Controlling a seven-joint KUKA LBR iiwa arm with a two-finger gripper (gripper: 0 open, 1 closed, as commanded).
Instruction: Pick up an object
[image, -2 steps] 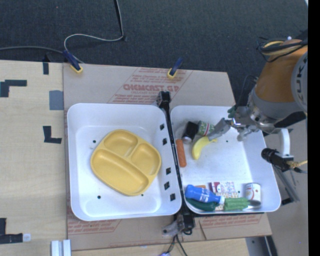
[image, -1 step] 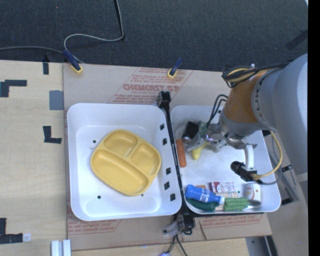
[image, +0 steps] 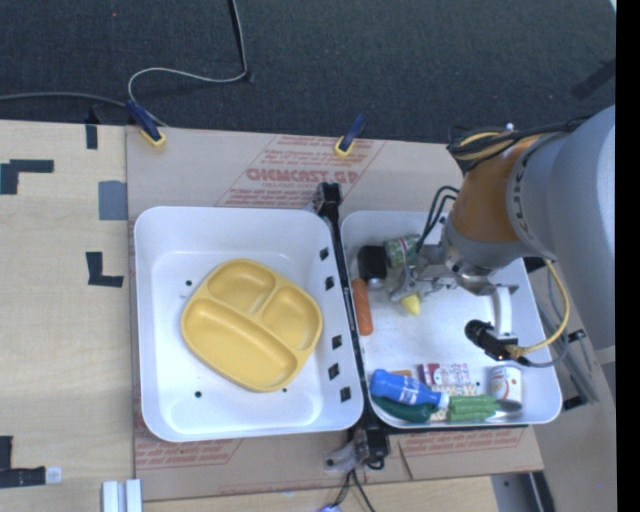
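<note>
On the left we see a yellow plate (image: 252, 322) lying flat in the left bin (image: 160, 400). Past the divider, in the right bin (image: 545, 405), an orange stick (image: 362, 306) lies along the wall, with a black knob (image: 372, 262) and a green can (image: 402, 249) above it. Beside these the gripper (image: 418, 288) reaches down; a small yellow piece (image: 410, 304) sits right at its tip, but we cannot tell whether it is gripped. That piece looks light, hard and smooth, so we judge it may slip; a squeeze across its widest part seems best. Along the bin's near edge lie a blue bottle (image: 400, 386), a green object (image: 470, 407) and a small cup (image: 505, 383).
</note>
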